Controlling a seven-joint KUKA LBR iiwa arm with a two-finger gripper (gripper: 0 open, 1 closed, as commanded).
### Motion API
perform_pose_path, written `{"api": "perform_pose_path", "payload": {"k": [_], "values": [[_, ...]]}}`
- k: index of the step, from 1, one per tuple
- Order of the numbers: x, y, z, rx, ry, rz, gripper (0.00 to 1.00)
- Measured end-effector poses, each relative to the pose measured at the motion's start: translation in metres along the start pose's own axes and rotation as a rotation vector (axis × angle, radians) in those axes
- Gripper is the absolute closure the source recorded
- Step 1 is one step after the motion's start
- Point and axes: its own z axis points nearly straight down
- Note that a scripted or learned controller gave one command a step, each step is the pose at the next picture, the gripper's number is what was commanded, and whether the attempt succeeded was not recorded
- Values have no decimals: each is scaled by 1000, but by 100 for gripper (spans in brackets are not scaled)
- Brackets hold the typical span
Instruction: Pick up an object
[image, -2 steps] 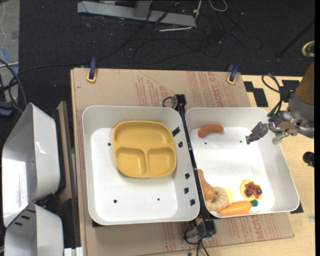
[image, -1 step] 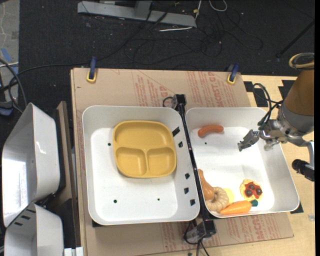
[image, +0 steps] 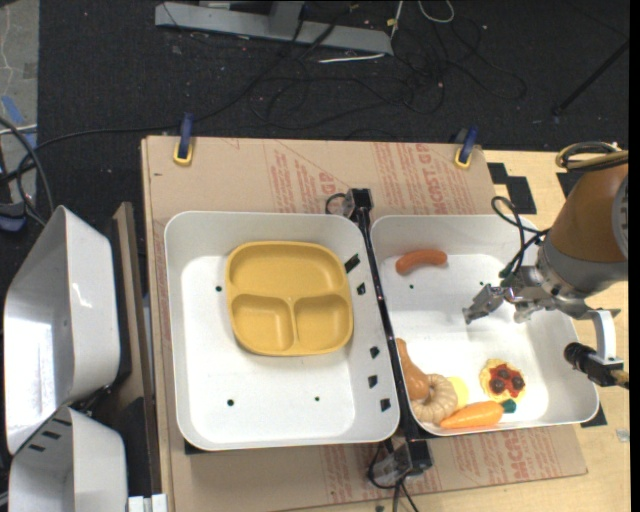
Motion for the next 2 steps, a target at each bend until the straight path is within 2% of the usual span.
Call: {"api": "perform_pose_path", "payload": {"k": [1, 2], "values": [[1, 0, 19, -4, -1, -1, 0], [0, 1, 7, -7, -2, -1, 100]]}}
